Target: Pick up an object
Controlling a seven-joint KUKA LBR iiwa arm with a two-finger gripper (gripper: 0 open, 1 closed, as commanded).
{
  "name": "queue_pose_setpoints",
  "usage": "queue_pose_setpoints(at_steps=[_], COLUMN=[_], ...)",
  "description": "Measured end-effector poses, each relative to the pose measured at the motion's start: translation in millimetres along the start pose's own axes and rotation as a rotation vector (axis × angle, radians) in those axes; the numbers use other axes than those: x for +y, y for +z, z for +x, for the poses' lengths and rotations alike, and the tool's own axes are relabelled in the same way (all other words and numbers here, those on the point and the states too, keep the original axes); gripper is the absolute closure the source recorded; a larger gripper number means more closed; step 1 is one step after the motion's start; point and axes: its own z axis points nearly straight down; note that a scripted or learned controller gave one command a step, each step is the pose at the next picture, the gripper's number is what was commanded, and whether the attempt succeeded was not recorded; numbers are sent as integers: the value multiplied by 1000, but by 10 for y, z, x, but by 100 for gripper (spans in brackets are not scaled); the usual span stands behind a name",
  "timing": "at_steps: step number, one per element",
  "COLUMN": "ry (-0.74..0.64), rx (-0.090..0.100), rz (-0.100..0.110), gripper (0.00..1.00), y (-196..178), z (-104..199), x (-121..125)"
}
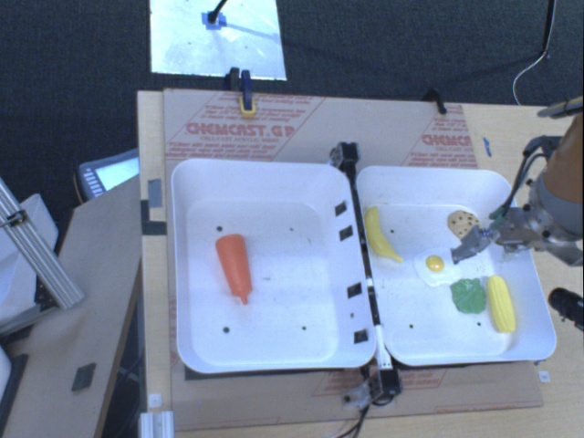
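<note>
Two white bins (274, 176); claw (465, 247) above fried egg (438, 267), arm cut off rightward, grip state unclear

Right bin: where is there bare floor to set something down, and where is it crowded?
Bare floor in the right bin: the front-left part, below the banana and left of the green piece, and the back strip above the cookie. It is crowded on the right, where egg, green piece, corn and hand cluster.

Dark carpet floor (73, 53), shiny metal sheet (217, 26), tan bench (151, 126)
</note>
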Motion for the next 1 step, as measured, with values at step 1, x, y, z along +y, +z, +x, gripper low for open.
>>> queue_pose_setpoints(at_steps=[1], ry=[-6], rx=[-1], rz=[-7], gripper=[0], y=[40], z=[129], x=[879])
